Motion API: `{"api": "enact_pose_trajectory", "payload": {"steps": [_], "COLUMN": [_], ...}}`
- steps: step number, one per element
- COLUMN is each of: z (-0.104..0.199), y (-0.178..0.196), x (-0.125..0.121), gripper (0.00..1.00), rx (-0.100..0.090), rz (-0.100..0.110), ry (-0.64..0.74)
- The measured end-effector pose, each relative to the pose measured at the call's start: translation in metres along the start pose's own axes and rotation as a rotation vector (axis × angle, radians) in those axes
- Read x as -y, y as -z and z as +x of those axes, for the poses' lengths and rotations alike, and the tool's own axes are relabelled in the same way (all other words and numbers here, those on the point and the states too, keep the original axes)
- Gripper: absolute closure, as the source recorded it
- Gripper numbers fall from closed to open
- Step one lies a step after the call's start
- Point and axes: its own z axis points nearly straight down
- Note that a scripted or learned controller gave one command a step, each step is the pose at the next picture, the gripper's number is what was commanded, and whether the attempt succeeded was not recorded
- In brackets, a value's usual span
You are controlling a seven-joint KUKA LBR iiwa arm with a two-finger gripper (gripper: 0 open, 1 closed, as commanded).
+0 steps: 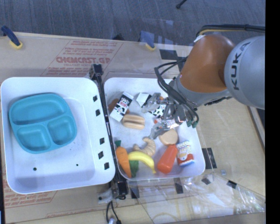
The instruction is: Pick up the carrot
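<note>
Nearest you, along the front rim of the right bin [198,146], sits the crowded row: the carrot [123,158] lies in the front-left corner w/ its green top toward the front rim, its left side close against the wall shared w/ the left bin [46,183]. You've got almost no room on that side. Just right of it the banana [142,159] touches or nearly touches the carrot, so that flank's tight too. Next along, a red-orange bottle [167,159], then a small can [185,153] near the right wall.

One step back, a pale knobbly piece [148,146] sits just behind the banana, and a round tan bread piece [168,137] beside it. The gripper [159,127] hangs just over that bread piece, mid-bin, well apart from the carrot; nothing shows betw its fingers, but whether they're apart or together you can't tell from this angle. The arm [210,69] w/ its orange band comes in over the bin's right-rear edge.

Further back: a hot-dog bun [133,121], a cow-print carton [122,107] tilted near the left wall, and small items by the rear rim, partly blurred.

In the left bin, a blue divided tray [41,122] sits toward the rear-left; the front half's floor is open white
</note>
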Motion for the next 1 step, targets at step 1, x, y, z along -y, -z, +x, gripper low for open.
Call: {"api": "enact_pose_trajectory", "payload": {"steps": [1], "z": [-0.0656], "y": [0.0734], "x": [0.0576], "gripper": [0.00], "rx": [0.012], "rz": [0.005], "ry": [0.007]}}
